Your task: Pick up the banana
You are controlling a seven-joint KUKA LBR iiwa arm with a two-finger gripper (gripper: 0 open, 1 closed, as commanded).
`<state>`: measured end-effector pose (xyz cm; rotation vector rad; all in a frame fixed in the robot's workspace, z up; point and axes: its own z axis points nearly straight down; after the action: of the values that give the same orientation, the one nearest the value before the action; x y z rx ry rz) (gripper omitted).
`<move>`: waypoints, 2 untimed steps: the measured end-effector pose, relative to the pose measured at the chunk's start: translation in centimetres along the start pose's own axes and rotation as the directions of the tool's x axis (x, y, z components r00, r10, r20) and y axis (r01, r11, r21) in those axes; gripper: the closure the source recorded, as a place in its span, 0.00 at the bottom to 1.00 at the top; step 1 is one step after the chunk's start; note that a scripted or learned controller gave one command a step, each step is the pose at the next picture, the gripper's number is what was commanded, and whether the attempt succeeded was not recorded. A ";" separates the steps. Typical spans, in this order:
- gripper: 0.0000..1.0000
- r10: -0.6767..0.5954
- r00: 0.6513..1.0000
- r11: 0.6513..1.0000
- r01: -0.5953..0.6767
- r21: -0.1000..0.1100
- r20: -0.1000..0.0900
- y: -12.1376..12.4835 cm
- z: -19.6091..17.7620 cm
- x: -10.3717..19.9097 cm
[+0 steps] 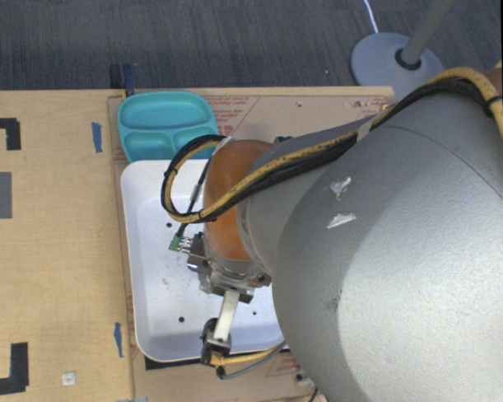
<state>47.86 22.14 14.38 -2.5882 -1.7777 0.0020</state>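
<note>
Gripper opening cannot be told, as it is hidden beneath the wrist, and nothing is seen to be held. It is placed low over the middle of the bin. A blind closing is judged the main risk: the large grey arm with the orange band covers the right side of the shallow white plastic bin, and the banana's place cannot be made out; it is presumably hidden under the arm. Bare bin floor could be grasped, or the fruit pushed against a wall. The teal divided plastic tray, just beyond the bin's far edge, is judged out of the way.
</note>
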 end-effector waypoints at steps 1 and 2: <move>1.00 -0.001 1.000 1.000 0.001 0.001 0.001 0.0 -1.0 0.0; 1.00 -0.314 0.949 0.949 0.314 -0.001 -0.001 0.0 5.8 0.4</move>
<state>47.94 22.50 8.61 -2.2719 -2.1666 -0.0011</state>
